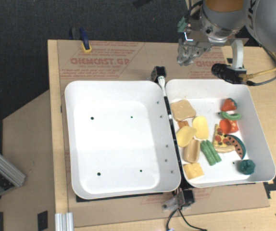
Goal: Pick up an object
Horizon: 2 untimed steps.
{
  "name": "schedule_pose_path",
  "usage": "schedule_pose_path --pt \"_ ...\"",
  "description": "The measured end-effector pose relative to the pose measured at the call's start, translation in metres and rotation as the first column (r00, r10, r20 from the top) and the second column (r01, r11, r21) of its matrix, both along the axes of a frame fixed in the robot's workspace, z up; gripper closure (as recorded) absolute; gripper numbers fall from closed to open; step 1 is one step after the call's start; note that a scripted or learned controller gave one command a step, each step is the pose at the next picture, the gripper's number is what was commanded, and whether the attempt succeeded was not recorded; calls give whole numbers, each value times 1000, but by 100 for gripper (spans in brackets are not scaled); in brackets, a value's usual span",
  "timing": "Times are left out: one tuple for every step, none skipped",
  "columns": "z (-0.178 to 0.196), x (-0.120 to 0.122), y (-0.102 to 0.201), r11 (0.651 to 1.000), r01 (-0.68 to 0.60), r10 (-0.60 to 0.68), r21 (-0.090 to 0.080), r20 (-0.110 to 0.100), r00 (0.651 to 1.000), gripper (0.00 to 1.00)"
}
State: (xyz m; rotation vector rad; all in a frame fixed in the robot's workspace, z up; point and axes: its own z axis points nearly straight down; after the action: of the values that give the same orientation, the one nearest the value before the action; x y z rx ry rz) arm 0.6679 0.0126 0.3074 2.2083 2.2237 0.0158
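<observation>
The right bin (pixel 259 143) holds several toy foods: a tan bread slice (pixel 182 109), yellow chips (pixel 200 127), a green bean (pixel 209 152), a cheese cube (pixel 193 170), a red strawberry (pixel 229 105), a tomato piece (pixel 227 125), a watermelon slice (pixel 237 146) and a dark green lump (pixel 246 166). My gripper (pixel 188 57) hangs high above the bench beyond the right bin's far left corner, well clear of the food. Nothing shows between its fingers.
The left bin (pixel 80 143) is plain white with small dark holes in its floor. A black clamp (pixel 158 74) sits where the bins meet at the far side. A blue and yellow clip (pixel 84 40) lies at the board's far left.
</observation>
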Motion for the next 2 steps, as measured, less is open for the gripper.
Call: schedule_pose_path --pt "55 -1 74 1000 -2 2 2 -3 1000 100" --pt "112 -38 146 1000 -3 3 3 -5 1000 100"
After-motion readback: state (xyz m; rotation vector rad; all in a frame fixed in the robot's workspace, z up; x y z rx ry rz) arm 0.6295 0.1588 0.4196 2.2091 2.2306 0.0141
